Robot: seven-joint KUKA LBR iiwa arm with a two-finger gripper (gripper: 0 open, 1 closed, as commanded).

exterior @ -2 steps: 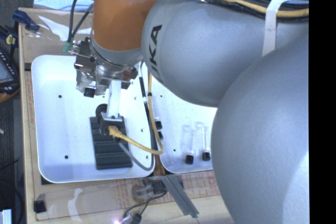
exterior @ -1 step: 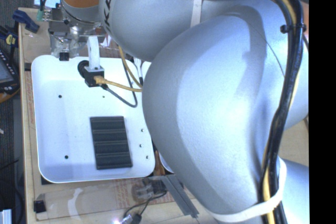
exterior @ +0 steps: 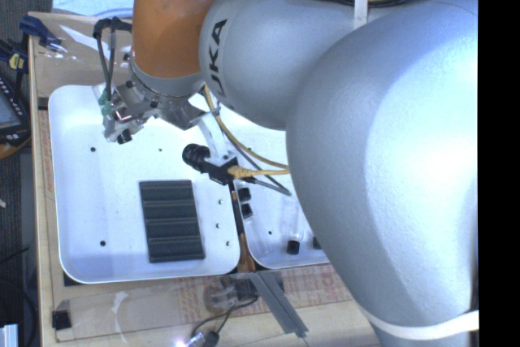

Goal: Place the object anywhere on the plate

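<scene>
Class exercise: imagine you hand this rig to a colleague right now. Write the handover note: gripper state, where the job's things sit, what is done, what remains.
Gripper: over the upper left of the left bin; the slanted view does not settle whether it grips anything.
Plate: a dark ribbed rectangular plate lies flat in the lower middle of the left bin, with nothing resting on it.
Object: I cannot identify it. The grey arm covers most of the right bin; a small dark item lies near that bin's lower edge.
Done: no placement yet.
Left: find or confirm the object, then set it on the plate.
</scene>
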